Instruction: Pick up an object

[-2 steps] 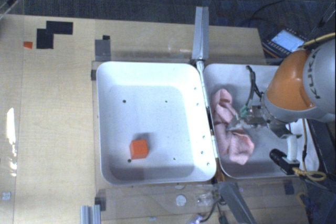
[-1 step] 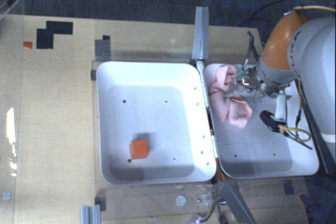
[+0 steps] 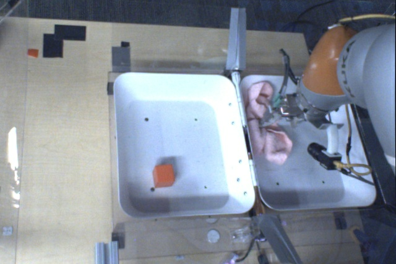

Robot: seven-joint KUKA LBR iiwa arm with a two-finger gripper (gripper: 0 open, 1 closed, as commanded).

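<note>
We see the gripper low in the right bin, directly over the pink cloth that lies crumpled along the left wall of that bin. The grey arm with its orange band reaches in from the right. The metal parts of the tool overlap the cloth, but whether they are released or clenched on the fabric we cannot tell — the view from above does not separate them from the folds.

We judge that the step in hand is the grasp itself: the tool is at the cloth, and the cloth rests on the bin floor, not lifted. The other candidate, a small orange cube, sits in the left bin, near its front, well apart from the arm.

The next move, in our opinion, calls for a firm closing on a thick fold and then a straight rise — soft fabric slips easily if only a thin edge is caught. The bin wall is just beside the cloth, so the lift should stay clear of it.
</note>
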